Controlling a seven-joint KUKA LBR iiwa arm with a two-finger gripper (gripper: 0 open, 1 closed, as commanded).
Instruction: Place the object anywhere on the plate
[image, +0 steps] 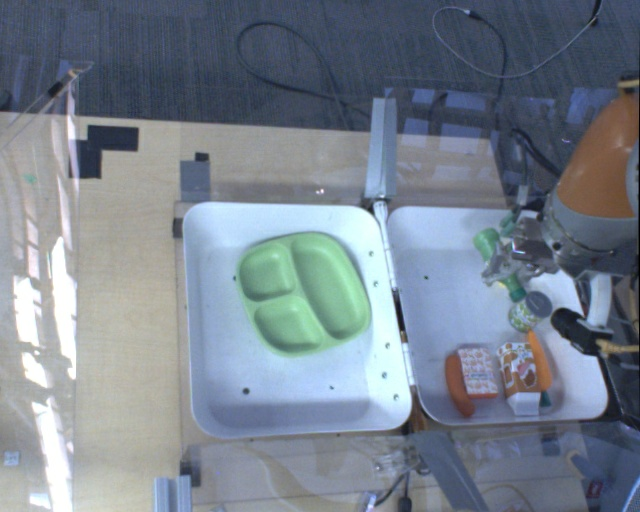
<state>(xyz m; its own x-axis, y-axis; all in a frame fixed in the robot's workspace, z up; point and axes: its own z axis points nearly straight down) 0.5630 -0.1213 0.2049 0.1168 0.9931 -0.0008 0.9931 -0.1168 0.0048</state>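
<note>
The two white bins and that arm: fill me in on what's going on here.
The grey and orange arm reaches in over the right bin, its end effector up near a green bottle at that bin's far side. Two orange cartons lie near the bin's front edge. The green divided plate sits in the left bin with nothing on it, so the placing is not yet done.

Single fixed camera high above the bench (120, 300), looking down at a slant, both white bins (200, 330) in frame
</note>
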